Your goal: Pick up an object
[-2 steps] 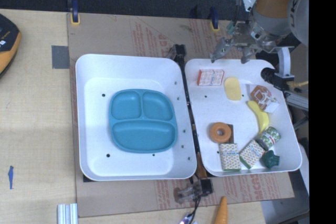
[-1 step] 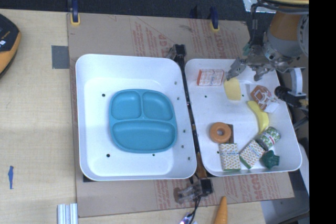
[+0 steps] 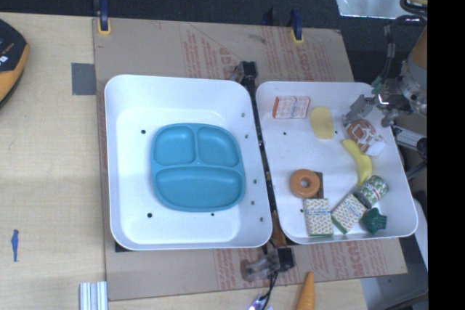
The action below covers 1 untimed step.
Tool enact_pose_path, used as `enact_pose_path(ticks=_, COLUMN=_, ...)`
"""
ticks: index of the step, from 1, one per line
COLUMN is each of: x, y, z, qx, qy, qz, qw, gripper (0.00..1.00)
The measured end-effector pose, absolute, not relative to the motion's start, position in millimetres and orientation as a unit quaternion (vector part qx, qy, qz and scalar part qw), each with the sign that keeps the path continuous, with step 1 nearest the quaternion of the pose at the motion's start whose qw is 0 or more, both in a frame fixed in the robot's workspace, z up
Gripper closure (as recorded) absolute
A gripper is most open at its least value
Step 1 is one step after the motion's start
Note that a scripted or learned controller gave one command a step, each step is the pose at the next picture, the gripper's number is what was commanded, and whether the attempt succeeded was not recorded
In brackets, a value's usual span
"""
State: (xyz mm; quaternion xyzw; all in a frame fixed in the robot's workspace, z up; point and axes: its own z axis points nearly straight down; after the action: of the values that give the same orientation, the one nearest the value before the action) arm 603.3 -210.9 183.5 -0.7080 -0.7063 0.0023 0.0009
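Observation:
The right bin holds several small items. At its back lie a red and white box and a pale yellow piece. A red and white wrapped item and a banana lie by the right wall. Towards the front sit a brown doughnut, two small cartons, a green can and a dark green toy. My gripper hangs over the bin's back right corner, just above the wrapped item. Nothing shows in its grip.
The left bin holds a blue divided plate. Clamps pin the cardboard sheet at the back. A yellow and black device lies at the far left, and an orange tip pokes in at the front edge.

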Motion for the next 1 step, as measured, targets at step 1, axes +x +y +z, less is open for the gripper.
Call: enact_pose_path(ticks=1, x=526.4, y=-195.6, z=142.5, qx=-0.706, qy=-0.708, qz=0.0032, qw=0.006, gripper=0.0)
